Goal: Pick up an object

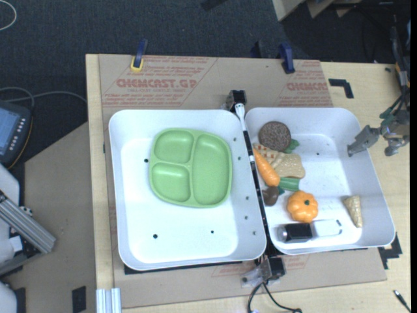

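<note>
Seen from the fixed overhead camera, the two-finger metal gripper point(376, 139) hangs at the far right edge of the right-hand shallow white plastic bin point(326, 124), above its rim and well apart from the objects it might collect. Two grey fingers appear splayed with nothing between them, so the jaws read as released and empty.

The candidates for picking lie clustered along the left side of that bin: a round dark brown disc resembling a burger patty point(274, 135) at the top, an orange toy carrot point(266, 168) just below it and touching a pale tan cracker-like piece point(290, 167), a small orange toy pumpkin point(302, 205) lower down, and a black-and-white rectangular block point(309, 231) near the front wall. A pale cone-shaped piece point(353, 210) sits alone near the bin's right wall, closest to the gripper.

The left-hand shallow white plastic bin point(130, 194) holds a light green three-compartment plastic plate point(191, 167).

The likeliest trouble from here is crowding: carrot, cracker and patty touch or overlap, so a descent into that cluster could close on two things at once, or push one aside and grip nothing. The rounded pumpkin may squirt out from between closing fingers. The cone lies hard by the wall, where a finger might strike the bin's side before closing.
</note>
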`<action>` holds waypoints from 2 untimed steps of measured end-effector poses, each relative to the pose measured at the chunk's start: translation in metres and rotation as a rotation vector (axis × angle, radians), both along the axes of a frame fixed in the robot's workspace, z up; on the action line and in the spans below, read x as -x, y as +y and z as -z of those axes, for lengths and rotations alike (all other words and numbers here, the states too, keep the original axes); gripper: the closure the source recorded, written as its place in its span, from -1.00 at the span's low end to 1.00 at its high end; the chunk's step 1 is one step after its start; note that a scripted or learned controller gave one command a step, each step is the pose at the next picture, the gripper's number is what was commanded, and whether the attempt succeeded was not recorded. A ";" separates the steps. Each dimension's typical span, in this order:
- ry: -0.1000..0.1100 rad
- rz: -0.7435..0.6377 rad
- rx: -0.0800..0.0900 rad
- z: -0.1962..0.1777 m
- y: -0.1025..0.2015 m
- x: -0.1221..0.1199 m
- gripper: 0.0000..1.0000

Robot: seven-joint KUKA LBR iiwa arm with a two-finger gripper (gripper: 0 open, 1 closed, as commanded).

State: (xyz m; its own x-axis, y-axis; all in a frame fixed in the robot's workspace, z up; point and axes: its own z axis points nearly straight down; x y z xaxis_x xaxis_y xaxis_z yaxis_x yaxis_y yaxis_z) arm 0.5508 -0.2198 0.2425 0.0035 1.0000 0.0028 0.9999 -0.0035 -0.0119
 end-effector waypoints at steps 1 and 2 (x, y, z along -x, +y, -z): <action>-0.012 -0.004 0.003 -0.007 0.001 -0.003 -1.00; -0.005 -0.004 0.000 0.056 0.004 0.001 -1.00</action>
